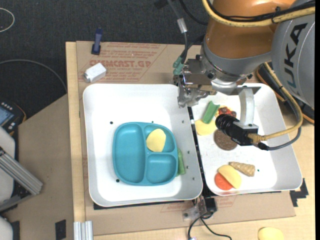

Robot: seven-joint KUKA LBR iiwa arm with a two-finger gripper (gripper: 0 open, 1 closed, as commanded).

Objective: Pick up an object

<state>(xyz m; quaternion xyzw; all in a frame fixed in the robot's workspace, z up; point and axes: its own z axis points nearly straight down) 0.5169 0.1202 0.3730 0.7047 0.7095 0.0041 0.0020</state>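
Camera view looks down on two shallow white bins sitting side by side on the counter (125, 64), with the grey and orange arm (250, 29) reaching in from the right. Its pincer (186, 96) hangs near the top of the seam between the left bin (95, 134) and the right bin (285, 164). We cannot tell how the pincer stands, since the wrist and its brackets hide that from us, and we see nothing pinched in it.

Candidates for the pick lie in both bins. On the left, a teal divided plate (135, 156) carries a yellow lemon-shaped piece (156, 140), and a thin green strip (180, 162) lies just beside the plate's right edge. On the right, a green stick (210, 111) leans over a yellow piece (204, 128), a brown disc (225, 141) sits partly under a black fitting (232, 126) on the arm, and lower down a red and yellow piece (227, 178) touches a tan cone (242, 168).

We judge the main risk to be the pincer's place over the bin walls: a straight descent there could strike the rims instead of any object. The green stick and yellow piece overlap, so closing on them might catch both or knock one aside. The yellow cable (280, 134) trailing across the right bin could also snag or sweep the small items.
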